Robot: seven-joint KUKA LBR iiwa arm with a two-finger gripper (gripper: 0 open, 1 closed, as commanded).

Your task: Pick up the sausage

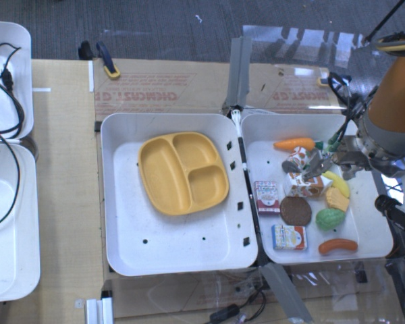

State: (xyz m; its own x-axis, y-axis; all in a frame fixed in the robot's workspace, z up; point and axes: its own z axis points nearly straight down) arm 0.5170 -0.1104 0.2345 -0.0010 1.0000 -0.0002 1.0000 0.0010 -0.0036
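The arm reaches into the right bin, and the sausage lies by the bin's front edge.

We see the sausage point(338, 246) lying flat near the front right corner of the right bin point(268, 155), well apart from the tool point(315, 165). The tool hangs over the middle of that bin, above a small pile of toy food. We cannot tell if it is open or closed, or if it has hold of anything. A carrot point(294, 143) lies near the bin's back edge. A brown cookie point(295, 210) sits in the middle. A yellow plate point(183, 172) rests in the left bin point(121, 248).
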